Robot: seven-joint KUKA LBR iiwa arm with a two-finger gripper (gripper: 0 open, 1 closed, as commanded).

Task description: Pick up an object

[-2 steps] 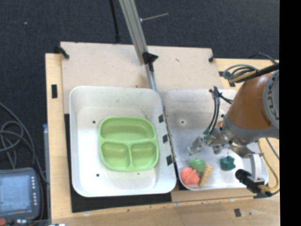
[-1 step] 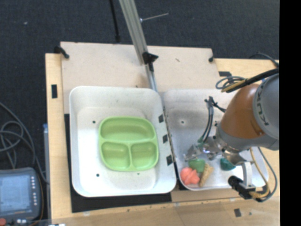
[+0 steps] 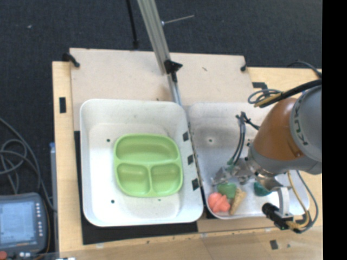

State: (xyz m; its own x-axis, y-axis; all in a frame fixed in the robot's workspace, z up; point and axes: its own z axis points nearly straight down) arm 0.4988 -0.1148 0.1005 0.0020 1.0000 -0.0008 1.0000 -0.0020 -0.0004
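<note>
In the right bin (image 3: pixel 217 124), near its front edge, lie a pink-red object (image 3: pixel 218 201), a green object (image 3: pixel 227 189) and a tan piece (image 3: pixel 238 200), close together. A teal object (image 3: pixel 262 188) shows just right of them, partly under the arm. My gripper (image 3: pixel 232 175) hangs over the green object, right above this cluster. The orange band and grey wrist (image 3: pixel 282 140) cover the bin's right side.
The left bin (image 3: pixel 97 118) holds a light green divided plate (image 3: pixel 147 164) in its middle. A metal pole (image 3: pixel 154 28) rises from between the bins at the back. Cables (image 3: pixel 263 97) loop near the arm at the right.
</note>
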